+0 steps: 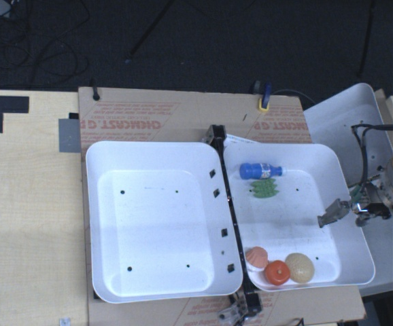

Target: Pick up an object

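— What sits nearest, at the bottom edge?

— A black clip [241, 309] where the two bins meet, on the cardboard sheet [183, 117] that covers the counter [26, 202]. Just beyond it, in the near corner of the right bin [332, 165], three small things lie in a row: a pink shell-like piece [256, 256], a red tomato-like ball [277, 272] touching it, and a pale round object [300, 267] touching the ball on its right.

— And the tool?

— The tool [334, 214] hangs over the right side of that bin, reaching in from the right with cables behind it. It is dark and small here; I cannot tell whether it is open or closed, and nothing is visibly gripped.

— What lies around it?

— To its left, well apart, a green leafy item [265, 189] rests on the bin floor. Just beyond that, a blue bottle [260, 171] lies on its side, white cap pointing right. The left bin [108, 158] stands beside, across the black divider.
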Robot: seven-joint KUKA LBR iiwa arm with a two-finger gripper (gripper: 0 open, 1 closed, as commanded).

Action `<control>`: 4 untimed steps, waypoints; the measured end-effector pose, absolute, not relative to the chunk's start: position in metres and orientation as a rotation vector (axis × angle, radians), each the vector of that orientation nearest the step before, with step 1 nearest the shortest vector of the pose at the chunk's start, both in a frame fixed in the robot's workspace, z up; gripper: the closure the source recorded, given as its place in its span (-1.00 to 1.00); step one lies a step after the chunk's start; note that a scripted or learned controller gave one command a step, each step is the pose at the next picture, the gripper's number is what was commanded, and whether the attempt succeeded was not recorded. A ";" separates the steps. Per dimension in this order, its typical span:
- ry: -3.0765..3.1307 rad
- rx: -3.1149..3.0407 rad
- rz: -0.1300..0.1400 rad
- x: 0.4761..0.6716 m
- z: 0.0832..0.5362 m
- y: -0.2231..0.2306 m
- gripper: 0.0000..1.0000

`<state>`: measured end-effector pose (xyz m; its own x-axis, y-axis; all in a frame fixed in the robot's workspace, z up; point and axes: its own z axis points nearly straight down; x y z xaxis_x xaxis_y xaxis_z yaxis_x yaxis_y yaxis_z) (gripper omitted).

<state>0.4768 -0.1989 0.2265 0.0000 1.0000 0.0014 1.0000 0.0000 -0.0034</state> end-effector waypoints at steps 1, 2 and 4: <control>-2.222 -2.224 -0.001 0.476 0.279 -0.214 -1.00; -2.226 -2.221 -0.001 0.476 0.332 -0.214 -1.00; -2.227 -2.221 -0.002 0.476 0.436 -0.214 -1.00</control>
